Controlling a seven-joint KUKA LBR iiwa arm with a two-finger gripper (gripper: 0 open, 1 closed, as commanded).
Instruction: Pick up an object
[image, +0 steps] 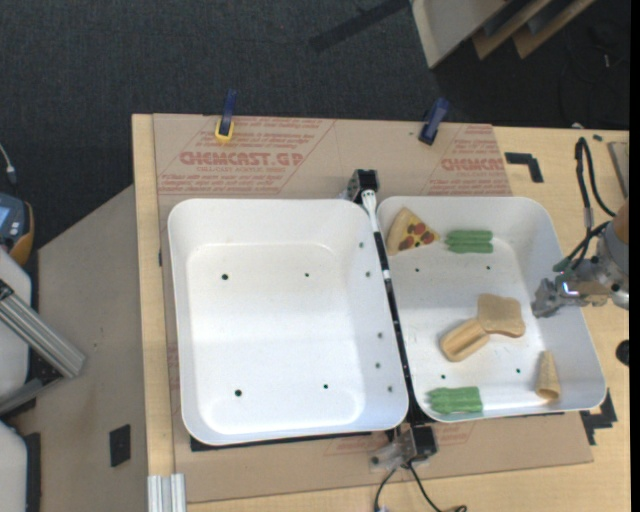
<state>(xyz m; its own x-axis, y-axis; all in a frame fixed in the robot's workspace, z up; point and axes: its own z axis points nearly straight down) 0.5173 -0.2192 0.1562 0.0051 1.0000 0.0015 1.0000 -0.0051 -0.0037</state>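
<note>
Here the gripper sits at the right bin's right rim; open or closed, I cannot tell
Inside that bin lie a tan wooden piece, pizza slice, two green pieces and a cone; nothing is gripped

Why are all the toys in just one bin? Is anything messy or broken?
Nothing looks broken or spilled. The pizza slice, two green pieces, tan block and cone lie scattered in the right bin. The cone sits close to that bin's right wall, the lower green piece by its front rim.
</note>
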